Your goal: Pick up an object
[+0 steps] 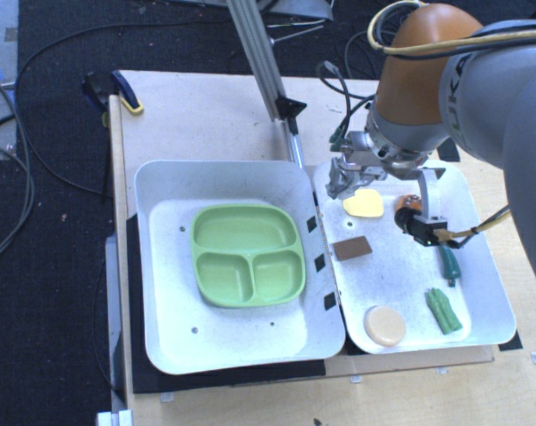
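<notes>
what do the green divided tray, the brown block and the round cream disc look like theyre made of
Green divided tray: probably moulded plastic, going by its even colour, soft sheen and rounded compartment walls. Brown block: flat and matte, maybe wood or foam; too small to tell. Round cream disc: smooth, matte, thick, likely plastic or foam toy food.

Two bins sit side by side on the bench [197,105]. The left bin [161,327] holds a divided tray [248,254] near its middle. In the right bin [490,264], a flat wedge [364,205] lies at the far left, a small block [351,248] just nearer, a round disc [384,325] at the near edge, and a ridged piece [444,311] to the disc's right.
</notes>
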`<control>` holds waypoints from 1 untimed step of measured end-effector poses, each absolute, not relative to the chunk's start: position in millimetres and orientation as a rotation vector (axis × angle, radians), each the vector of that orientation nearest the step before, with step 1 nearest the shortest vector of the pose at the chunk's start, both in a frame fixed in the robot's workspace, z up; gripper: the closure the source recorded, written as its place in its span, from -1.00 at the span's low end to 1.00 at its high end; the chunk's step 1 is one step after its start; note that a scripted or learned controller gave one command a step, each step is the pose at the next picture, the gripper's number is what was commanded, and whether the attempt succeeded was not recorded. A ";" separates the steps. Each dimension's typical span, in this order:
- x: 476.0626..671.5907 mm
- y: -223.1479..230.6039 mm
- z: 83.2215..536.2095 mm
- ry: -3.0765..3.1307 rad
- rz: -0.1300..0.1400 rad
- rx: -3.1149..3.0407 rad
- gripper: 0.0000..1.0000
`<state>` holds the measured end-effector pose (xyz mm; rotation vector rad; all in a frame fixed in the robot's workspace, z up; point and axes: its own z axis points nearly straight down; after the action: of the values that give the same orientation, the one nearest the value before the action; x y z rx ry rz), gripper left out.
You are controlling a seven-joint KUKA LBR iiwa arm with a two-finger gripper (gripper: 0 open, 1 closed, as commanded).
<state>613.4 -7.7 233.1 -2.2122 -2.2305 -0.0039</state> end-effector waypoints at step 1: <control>620.2 43.6 232.1 -2.231 -0.004 -2.212 1.00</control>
<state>620.2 43.6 232.1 -2.2123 -2.2305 -0.0036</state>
